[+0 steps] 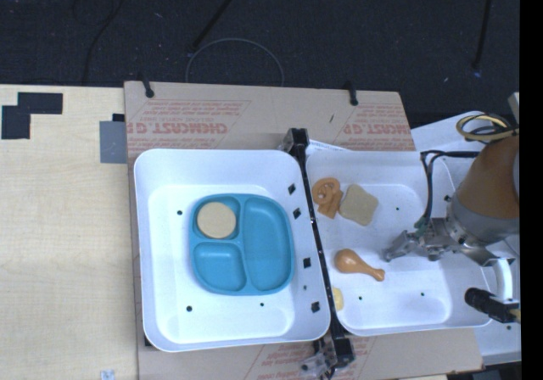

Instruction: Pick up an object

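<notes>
The gripper (397, 248) hangs low in the right bin (399, 315); whether its fingers are apart cannot be told. A drumstick (358, 265) lies just beside it at 8 o'clock, a pretzel (326, 196) and toast (359, 204) at 11. The left bin (165, 175) bears a blue tray (254, 243) with a cracker (215, 220). The cardboard (254, 120) behind carries red print, upside down, unreadable.

Place: robotics lab
Evidence: two white bins (161, 200) on taped cardboard (254, 120); loose cables (229, 56) on dark carpet at 12 o'clock
</notes>
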Action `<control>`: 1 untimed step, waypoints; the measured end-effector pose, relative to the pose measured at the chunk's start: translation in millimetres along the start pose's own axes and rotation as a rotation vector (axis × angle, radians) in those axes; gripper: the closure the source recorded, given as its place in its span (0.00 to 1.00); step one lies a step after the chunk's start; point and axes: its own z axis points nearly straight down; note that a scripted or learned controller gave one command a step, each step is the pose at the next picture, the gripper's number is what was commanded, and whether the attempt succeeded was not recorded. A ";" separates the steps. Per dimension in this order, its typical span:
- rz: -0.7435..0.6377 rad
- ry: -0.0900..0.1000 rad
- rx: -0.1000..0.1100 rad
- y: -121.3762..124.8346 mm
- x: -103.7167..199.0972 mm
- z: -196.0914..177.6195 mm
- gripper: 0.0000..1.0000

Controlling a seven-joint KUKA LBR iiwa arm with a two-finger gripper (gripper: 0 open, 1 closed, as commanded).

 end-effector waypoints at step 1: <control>0.003 -0.001 -0.002 0.6 -1.1 -11.8 1.00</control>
